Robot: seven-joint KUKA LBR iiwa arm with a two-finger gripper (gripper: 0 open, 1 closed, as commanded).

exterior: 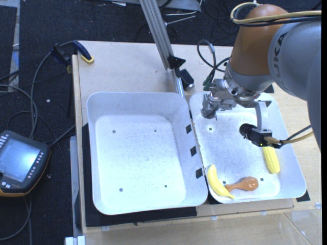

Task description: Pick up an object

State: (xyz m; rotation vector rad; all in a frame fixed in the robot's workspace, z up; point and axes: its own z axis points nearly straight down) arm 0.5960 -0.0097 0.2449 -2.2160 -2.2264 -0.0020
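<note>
Arm lettering: dark letters stood on the grey casing of the arm [288,45], below the orange band [255,29]. They were cut off by the curve and only partly readable as the maker's name, KUKA.
Other writing: the pendant [18,162] on the floor to the left had a lit screen, its text too small to read.
Hand position: the hand [210,108] hung over the far-left corner of the right bin [230,147], close to the edge shared with the left bin [138,152].
Hand state: could not be told from this view.
Banana: the banana [216,182] lay against the right bin's left wall, near its front corner.
Drumstick-shaped item: the brown drumstick-shaped item [245,184] lay just beside the banana, its thin end towards it.
Corn cob: the corn cob [271,160] lay near the right wall, apart from the other two.
Clearance to objects: all three lay well apart from the hand, with bare white bin floor between.
Shared edge: small black tabs [193,149] sat along the rim where the bins met.
Nearby obstacle: a slanted metal post [156,27] met the worktop [127,65] just beyond the shared edge, near the hand.
Worktop corner: a yellow-tipped clamp [82,52] gripped the far-left corner.
</note>
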